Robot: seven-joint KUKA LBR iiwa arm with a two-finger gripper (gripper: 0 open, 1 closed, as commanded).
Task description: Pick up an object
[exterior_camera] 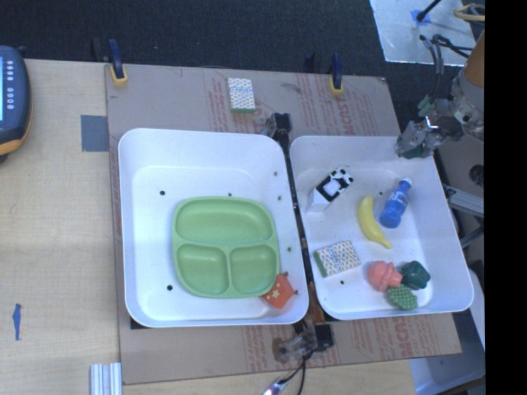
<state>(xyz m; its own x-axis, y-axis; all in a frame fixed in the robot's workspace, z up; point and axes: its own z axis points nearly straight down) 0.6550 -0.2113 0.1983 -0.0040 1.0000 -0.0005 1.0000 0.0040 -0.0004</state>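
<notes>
The right bin point(436, 220) holds a yellow banana point(372, 223), a blue bottle point(395, 203), a black-and-white toy point(332, 187), a patterned flat box point(338, 257), a pink toy point(380, 275) and green toys point(410, 285). In the left bin point(140, 220) lies a green divided plate point(224, 246) with a small orange-red object point(280, 290) at its lower right corner. My gripper point(414, 140) hovers over the right bin's far right corner, above and right of the blue bottle, with nothing seen between its fingers.
A small patterned block point(240, 94) sits on the brown board behind the bins. Blue-and-yellow clamps point(117, 64) hold the board's far edge. A dark device point(12, 97) rests at the far left of the bench.
</notes>
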